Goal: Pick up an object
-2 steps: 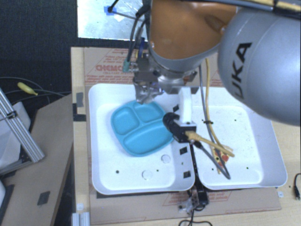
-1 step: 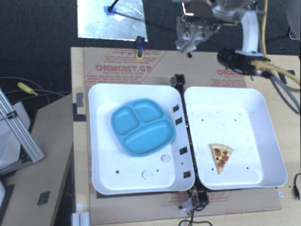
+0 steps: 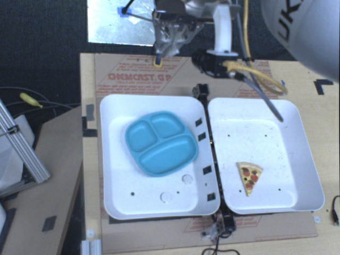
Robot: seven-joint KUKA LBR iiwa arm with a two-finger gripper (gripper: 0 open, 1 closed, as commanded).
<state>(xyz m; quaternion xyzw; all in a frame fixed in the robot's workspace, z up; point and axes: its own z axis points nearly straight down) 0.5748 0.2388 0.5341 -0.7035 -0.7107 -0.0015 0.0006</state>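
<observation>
The grey arm (image 3: pixel 303 20) came in from the upper right, its broad body filling that corner, with the wrist stretched leftward along the top edge of the view, well behind both bins. The gripper (image 3: pixel 167 49) hung at the end of it, pointing down over the cardboard sheet (image 3: pixel 139 76) beyond the left bin (image 3: pixel 106 142), with nothing visible in its grasp; how far it was open could not be told from this angle. A yellow cable (image 3: pixel 255 73) trailed from the wrist toward the right bin (image 3: pixel 297 137). In the left bin a blue divided plate (image 3: pixel 160 143) lay flat near the middle. In the right bin a toy pizza slice (image 3: pixel 249 177) lay near the front, its tip pointing toward the front rim, well apart from the gripper.
</observation>
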